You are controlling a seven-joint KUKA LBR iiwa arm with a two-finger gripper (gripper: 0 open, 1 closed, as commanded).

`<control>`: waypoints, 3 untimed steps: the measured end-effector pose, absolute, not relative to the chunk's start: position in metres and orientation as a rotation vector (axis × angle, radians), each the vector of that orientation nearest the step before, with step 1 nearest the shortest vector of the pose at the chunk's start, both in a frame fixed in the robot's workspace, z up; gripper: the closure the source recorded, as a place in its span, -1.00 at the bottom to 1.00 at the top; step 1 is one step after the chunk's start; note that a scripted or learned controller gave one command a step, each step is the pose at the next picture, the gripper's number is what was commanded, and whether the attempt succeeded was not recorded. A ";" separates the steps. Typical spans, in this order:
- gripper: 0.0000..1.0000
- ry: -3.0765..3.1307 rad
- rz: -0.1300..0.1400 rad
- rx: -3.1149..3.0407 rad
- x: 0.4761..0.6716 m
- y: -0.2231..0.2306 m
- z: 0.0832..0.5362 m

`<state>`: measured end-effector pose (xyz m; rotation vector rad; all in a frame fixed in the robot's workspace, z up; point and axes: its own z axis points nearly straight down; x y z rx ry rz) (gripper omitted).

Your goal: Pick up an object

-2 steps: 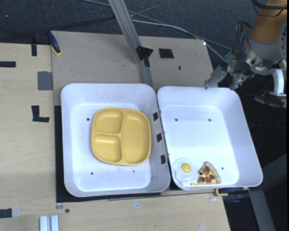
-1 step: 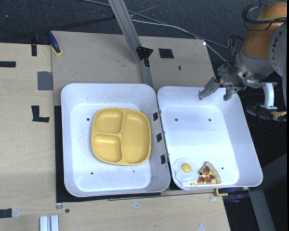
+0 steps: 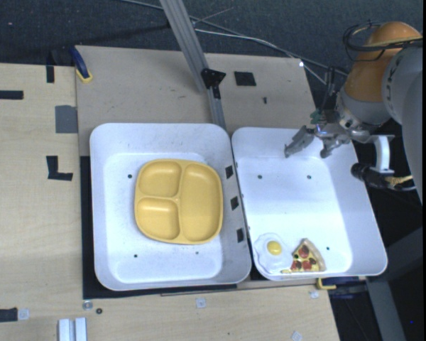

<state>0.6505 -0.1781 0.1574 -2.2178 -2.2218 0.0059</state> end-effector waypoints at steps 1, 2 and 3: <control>-1.00 -2.219 0.008 -2.218 0.644 -0.186 0.106; 1.00 -2.224 0.004 -2.219 0.646 -0.186 0.120; 1.00 -2.225 -0.002 -2.223 0.645 -0.195 0.175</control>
